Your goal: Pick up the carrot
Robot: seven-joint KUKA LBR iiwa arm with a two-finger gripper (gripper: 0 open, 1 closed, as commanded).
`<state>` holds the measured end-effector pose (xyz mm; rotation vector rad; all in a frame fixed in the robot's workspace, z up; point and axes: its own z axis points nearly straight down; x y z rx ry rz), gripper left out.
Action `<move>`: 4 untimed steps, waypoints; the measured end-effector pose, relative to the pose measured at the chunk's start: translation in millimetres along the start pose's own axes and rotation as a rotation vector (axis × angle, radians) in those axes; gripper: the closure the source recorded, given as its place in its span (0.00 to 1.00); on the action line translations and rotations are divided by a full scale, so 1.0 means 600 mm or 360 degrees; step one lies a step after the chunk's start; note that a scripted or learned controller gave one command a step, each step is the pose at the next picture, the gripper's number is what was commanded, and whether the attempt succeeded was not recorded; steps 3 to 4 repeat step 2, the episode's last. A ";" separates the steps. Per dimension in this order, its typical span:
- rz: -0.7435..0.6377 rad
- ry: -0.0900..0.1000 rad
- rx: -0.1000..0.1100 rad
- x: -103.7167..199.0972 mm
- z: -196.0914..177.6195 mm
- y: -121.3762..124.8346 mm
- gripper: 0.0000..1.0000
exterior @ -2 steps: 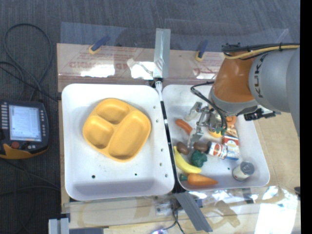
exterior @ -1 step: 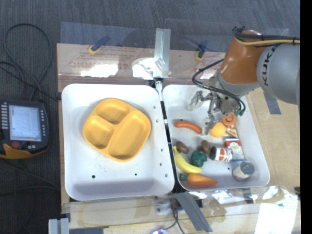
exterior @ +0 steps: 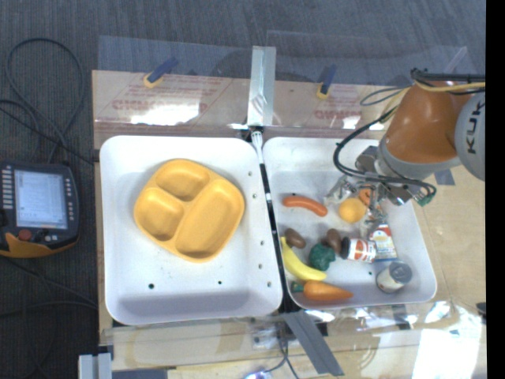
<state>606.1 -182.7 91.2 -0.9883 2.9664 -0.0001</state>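
Observation:
The carrot, orange with a green stub at its left end, lies flat along the front wall of the right bin. My gripper hangs below the orange wrist band in the middle of that bin, well behind and to the right of the carrot. It is directly over a small round orange fruit. The wrist hides much of the gripper.
A banana, a green broccoli piece, two brown lumps, a small bottle and a can crowd around the carrot. A red sausage lies further back. The left bin holds a yellow divided plate.

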 end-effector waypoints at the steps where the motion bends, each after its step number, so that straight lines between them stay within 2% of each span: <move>1: 0.0348 -0.0009 -0.0020 0.014 0.001 -0.026 0.00; 2: 0.0355 -0.0010 0.0015 0.022 -0.021 -0.040 1.00; 4: 0.0355 -0.0010 0.0015 0.022 -0.021 -0.040 1.00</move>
